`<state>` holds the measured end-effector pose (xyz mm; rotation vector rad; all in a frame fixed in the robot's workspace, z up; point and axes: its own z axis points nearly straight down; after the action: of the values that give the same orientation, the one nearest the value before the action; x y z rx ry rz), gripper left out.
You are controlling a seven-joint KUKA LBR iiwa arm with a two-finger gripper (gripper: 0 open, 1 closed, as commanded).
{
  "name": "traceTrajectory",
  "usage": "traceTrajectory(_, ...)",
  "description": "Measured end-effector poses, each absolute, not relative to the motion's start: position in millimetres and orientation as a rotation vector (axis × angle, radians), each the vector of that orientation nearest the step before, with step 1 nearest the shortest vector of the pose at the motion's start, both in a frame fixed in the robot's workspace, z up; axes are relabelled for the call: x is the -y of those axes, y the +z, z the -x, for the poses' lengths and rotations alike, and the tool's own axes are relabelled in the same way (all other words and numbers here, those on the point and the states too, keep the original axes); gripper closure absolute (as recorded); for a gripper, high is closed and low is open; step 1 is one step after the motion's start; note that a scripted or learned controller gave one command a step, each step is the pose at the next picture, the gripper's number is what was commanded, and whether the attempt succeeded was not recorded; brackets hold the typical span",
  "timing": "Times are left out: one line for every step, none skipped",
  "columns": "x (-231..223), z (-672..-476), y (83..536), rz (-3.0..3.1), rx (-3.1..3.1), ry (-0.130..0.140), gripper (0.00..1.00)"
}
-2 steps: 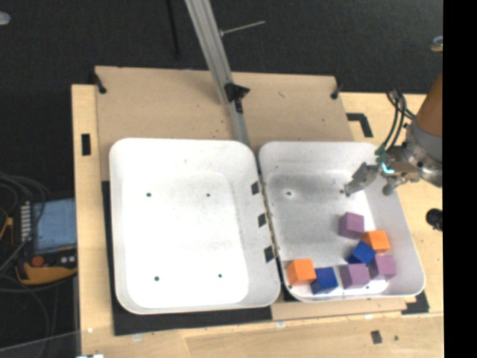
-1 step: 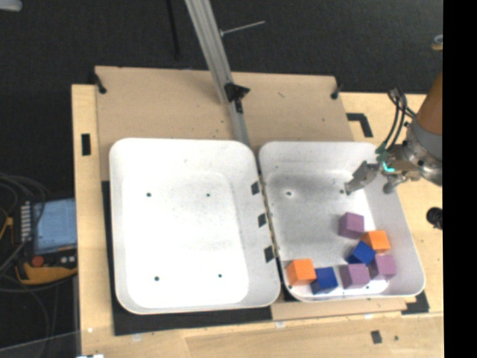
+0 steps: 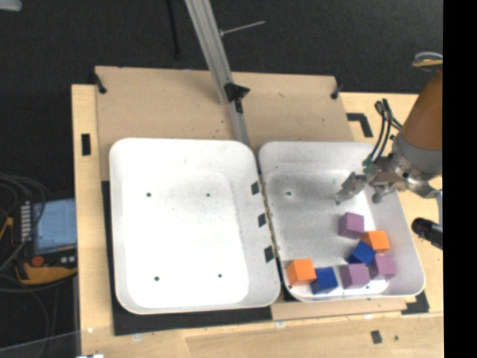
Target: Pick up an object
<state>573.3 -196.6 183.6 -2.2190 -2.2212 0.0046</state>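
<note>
Several small cubes lie in the near right corner of the right bin (image 3: 298, 162). A purple cube (image 3: 351, 224) sits farthest up, with an orange cube (image 3: 378, 239) and a blue cube (image 3: 362, 253) just below it. Two more purple cubes (image 3: 355, 275) (image 3: 385, 264), a blue cube (image 3: 325, 280) and an orange cube (image 3: 302, 270) line the bin's near wall. My gripper (image 3: 358, 196) hangs over the right bin a little above the upper purple cube. It is open, with nothing between its fingers.
The left bin (image 3: 186, 222) sits beside the right one, with a divider rail between them. A slanted metal pole (image 3: 212, 47) rises from behind the bins. A cable box lies off the bench at far left.
</note>
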Motion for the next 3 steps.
traceTrajectory(191,-570.8,140,2.222,2.219,0.004,0.00)
traceTrajectory(193,-571.9,97,2.229,2.222,0.000,0.00)
traceTrajectory(194,-573.0,110,2.237,2.217,-0.005,1.00)
